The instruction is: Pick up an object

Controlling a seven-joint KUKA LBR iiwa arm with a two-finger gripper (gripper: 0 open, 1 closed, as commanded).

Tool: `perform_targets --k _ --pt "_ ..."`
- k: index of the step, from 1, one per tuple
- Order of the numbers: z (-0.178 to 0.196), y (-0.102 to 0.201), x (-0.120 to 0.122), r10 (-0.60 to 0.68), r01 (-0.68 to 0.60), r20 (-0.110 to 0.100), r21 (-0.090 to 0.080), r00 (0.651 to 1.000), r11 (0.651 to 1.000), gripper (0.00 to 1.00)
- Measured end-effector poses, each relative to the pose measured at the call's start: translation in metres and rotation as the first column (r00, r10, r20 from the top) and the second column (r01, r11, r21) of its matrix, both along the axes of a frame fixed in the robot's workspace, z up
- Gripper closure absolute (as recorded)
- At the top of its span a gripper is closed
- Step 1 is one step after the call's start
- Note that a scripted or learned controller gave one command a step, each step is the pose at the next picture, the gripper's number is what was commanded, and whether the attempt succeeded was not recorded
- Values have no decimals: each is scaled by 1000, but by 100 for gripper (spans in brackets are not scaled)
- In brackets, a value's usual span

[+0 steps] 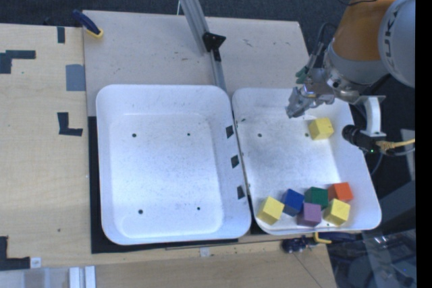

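Where gripper [298, 108] hovers, yellow cube [320, 128] just beside, six blocks [307, 204] well apart.

1. The only lettering that can be read stands on the grey upper casing of the robot arm [403, 30], at the right edge of the view: large dark capitals, cut off by the frame. "UK" shows, seemingly part of a longer brand name; the rest is out of sight.
2. The dark tape marks on the pale wooden table [40, 145] at the left are plain angular shapes, not letters or numbers.
3. The two shallow white plastic bins [108, 145] carry small black dots and specks, with no readable text.
4. The coloured cubes [320, 129] bear no visible labels or numbers.
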State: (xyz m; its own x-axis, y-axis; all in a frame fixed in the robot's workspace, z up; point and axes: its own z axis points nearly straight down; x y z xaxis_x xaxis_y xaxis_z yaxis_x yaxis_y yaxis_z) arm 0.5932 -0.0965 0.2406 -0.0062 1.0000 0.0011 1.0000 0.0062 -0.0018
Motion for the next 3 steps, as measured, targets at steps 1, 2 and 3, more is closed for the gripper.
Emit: perform_targets --k 1,2,3 --pt "7 54 15 1 -1 2 1 1000 1000 100" --pt "11 111 29 1 -1 2 0 1000 1000 100" --pt "-5 169 37 1 -1 -1 0 1000 1000 100"
